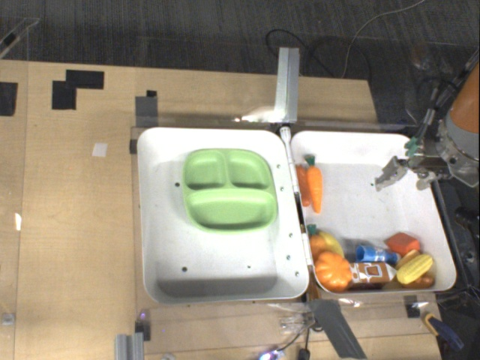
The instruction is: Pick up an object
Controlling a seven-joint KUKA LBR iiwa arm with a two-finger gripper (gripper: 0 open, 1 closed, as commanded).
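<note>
Bench top of pale wood (67, 223) fills the left of the frame from my remote station, with black tape marks (75, 87) in the upper left corner and a small pale square (100, 150) below them. Moving right, I see the left white bin (161, 268) at centre frame, and in it a green divided plate (229, 188), three compartments facing up, lying flat toward the bin's upper half. A grey metal post (288, 81) stands at the top centre where the two bins meet.

The right white bin (360, 167) touches the left one along their shared rim. Against its left wall lies a toy carrot (313, 187), orange with a green top pointing toward the upper frame. Along the bin's lower edge a cluster of toy food is packed close: a yellow-and-red fruit (323, 242), an orange pumpkin (334, 271) just below it, a blue tube-like item (373, 254), a brown labelled bottle (371, 274) lying on its side, a red block (403, 243) and a yellow corn cob (415, 268) at the lower right corner.

At the right edge of the frame the gripper (401, 172) hangs over the upper right part of this bin, well apart from the carrot and the cluster. I can make out one light finger (389, 172) slanting left and down, with nothing against it; whether the pincer is spread or pressed together I cannot tell. The orange band (466, 103) shows above it.
</note>
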